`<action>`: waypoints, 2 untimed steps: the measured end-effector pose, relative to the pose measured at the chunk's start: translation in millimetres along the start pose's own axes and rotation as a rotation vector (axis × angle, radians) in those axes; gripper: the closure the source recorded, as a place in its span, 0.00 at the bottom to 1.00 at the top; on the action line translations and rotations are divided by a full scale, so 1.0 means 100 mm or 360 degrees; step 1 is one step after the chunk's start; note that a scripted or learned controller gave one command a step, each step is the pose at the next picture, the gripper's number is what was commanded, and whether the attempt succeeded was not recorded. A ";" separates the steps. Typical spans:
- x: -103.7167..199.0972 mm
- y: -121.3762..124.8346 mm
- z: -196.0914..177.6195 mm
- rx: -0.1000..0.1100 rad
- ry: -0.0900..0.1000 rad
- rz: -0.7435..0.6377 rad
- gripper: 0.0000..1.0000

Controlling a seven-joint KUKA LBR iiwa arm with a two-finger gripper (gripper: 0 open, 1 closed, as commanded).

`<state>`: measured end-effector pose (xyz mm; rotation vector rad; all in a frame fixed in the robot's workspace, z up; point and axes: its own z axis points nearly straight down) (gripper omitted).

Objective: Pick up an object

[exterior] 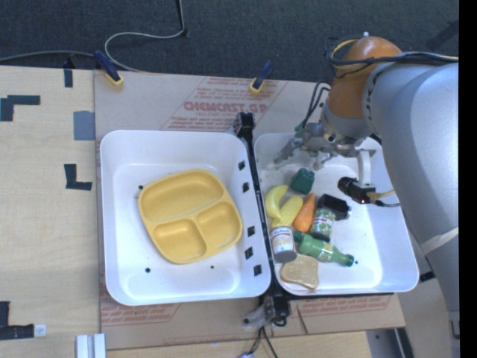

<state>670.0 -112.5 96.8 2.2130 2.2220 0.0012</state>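
Camera view has the gripper hovering at the far side of the right bin, fingers spread wide and holding nothing, just above the green block atop the food pile, so the pickup is not yet made.

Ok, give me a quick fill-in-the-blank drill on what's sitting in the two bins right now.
1. The yellow three-compartment plastic plate lies in the ____ white bin.
2. The orange toy carrot lies in the ____ white bin.
3. The green plastic bottle is lying on its ____.
4. The slice of toy bread sits nearest that bin's ____ edge.

Missing words: left; right; side; front
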 end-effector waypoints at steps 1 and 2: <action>0.01 -0.43 0.11 0.0005 0.0003 0.0005 0.00; 0.01 -0.42 0.01 0.0003 0.0003 0.0004 1.00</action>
